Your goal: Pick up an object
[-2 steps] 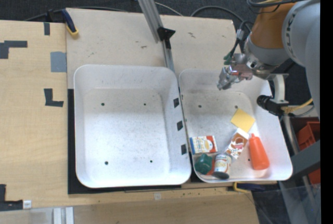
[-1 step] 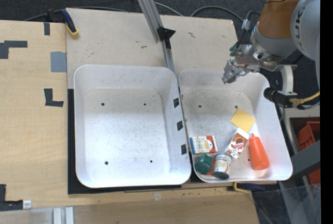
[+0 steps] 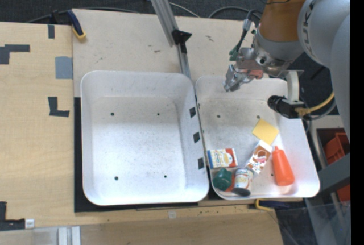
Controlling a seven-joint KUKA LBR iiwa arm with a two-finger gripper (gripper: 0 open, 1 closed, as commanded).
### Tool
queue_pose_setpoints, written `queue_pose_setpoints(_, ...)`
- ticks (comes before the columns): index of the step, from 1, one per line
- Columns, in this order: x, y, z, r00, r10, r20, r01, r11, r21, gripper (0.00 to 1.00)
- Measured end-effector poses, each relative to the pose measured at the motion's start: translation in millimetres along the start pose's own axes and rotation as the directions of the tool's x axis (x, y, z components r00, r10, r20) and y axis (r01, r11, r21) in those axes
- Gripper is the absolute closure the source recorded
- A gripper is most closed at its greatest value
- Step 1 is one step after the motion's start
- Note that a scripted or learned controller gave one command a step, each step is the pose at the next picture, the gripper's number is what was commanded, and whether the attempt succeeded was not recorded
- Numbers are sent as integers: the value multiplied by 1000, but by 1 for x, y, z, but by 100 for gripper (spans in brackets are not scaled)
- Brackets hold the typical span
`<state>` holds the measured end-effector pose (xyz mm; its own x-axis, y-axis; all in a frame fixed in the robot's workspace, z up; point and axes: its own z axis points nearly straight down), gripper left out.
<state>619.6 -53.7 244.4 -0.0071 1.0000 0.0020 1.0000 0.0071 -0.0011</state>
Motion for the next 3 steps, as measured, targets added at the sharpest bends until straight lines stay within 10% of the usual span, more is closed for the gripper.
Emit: queue_pose_setpoints(3, 150, -35, 12, 1000, 1, 2, -1, 1000, 2, 100)
